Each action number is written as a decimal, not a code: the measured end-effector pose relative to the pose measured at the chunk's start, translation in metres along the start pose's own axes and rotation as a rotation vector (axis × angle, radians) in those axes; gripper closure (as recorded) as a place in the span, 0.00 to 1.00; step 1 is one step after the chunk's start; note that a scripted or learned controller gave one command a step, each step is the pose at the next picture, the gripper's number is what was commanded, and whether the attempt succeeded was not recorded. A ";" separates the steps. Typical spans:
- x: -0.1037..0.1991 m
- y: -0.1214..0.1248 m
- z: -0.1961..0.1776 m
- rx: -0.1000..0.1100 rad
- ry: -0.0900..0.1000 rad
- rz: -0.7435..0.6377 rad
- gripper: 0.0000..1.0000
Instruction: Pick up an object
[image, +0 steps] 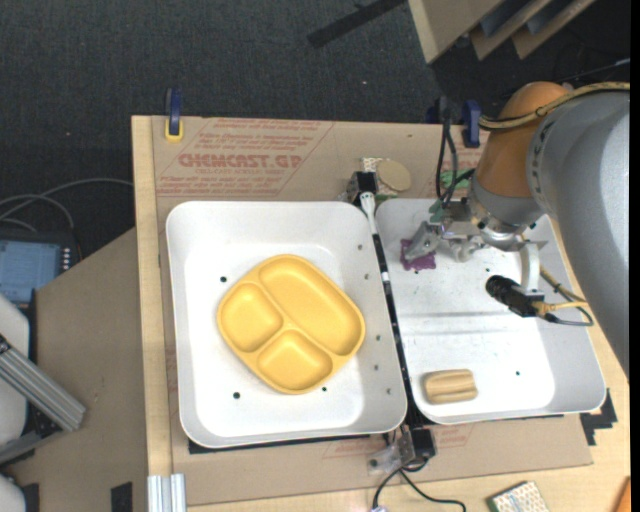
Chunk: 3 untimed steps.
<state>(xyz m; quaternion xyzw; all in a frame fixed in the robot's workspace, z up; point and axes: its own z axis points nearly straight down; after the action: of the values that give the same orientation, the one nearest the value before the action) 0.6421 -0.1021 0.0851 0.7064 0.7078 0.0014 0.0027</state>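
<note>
Faintly, "CHEMCAST GP" on board (240, 160)

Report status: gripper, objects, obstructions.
Gripper low in right bin, beside purple piece. Tan block near front, untouched. Yellow tray in left bin.

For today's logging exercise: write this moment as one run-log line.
tool: above right bin far end, by purple object | tan block: right bin near edge | yellow tray: left bin | nothing seen held

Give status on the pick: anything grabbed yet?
Not visibly. The tool is low in the right white bin, at a small purple object; no lift or grasp shows. The tan bread-like block and the yellow divided plastic plate lie untouched. Grasp and lift remain.
</note>
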 end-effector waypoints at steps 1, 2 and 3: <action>0.000 0.000 -0.013 -0.004 -0.001 0.000 1.00; 0.000 0.000 -0.012 -0.002 -0.001 0.000 0.00; -0.055 -0.061 0.001 0.012 0.002 0.008 0.00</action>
<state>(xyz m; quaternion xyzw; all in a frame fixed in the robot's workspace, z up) 0.5810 -0.1573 0.0838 0.7093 0.7049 -0.0021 -0.0025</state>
